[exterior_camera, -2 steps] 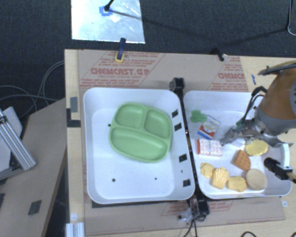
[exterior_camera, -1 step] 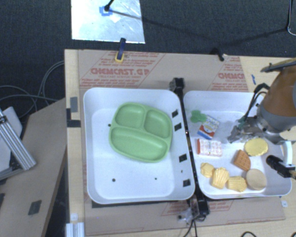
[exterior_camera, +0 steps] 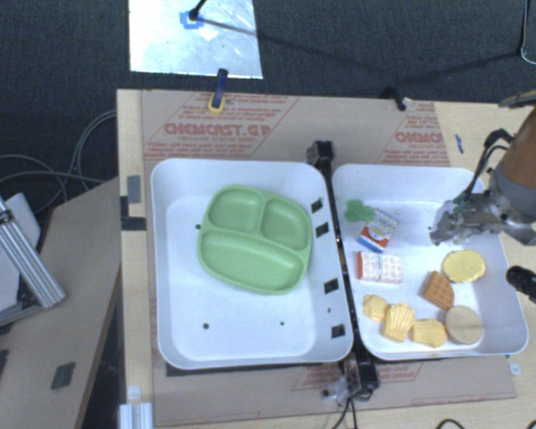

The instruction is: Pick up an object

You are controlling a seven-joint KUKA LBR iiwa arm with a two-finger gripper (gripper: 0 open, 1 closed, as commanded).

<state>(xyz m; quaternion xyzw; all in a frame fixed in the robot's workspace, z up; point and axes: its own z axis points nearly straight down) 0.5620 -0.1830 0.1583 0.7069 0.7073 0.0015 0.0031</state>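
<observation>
Landmark: right bin [exterior_camera: 518,329], white, shallow, on tabletop [exterior_camera: 277,128].

Item 1, hand [exterior_camera: 442,226]: over right bin's upper-right area, arm entering from right. Low, near bin floor. Spread or pressed together: can't tell, too dark and small. Nothing seen between its tips.

Item 2, yellow round piece [exterior_camera: 464,265]: right bin, mid-right, just below-right of hand. Nearest candidate. Round, so no long axis to match; any wrist angle prob. fine.

Item 3, waffle-like brown piece [exterior_camera: 438,290]: right bin, just beside item 2, lower left. Tilted square.

Item 4, tan disc [exterior_camera: 464,325]: right bin, lower-right corner area.

Item 5, yellow crinkled pieces [exterior_camera: 400,320]: approx. three, along right bin's lower edge, close together.

Item 6, red-white packets [exterior_camera: 378,256]: two, right bin centre-left, well left of hand.

Item 7, green bit [exterior_camera: 357,210]: right bin, upper left.

Item 8, green divided plate [exterior_camera: 255,238]: in left bin [exterior_camera: 174,239], across divider from right bin; far from hand.

Judgement: short shift down-right puts hand over item 2. Risk: item 3 touching close, could get nudged.
</observation>
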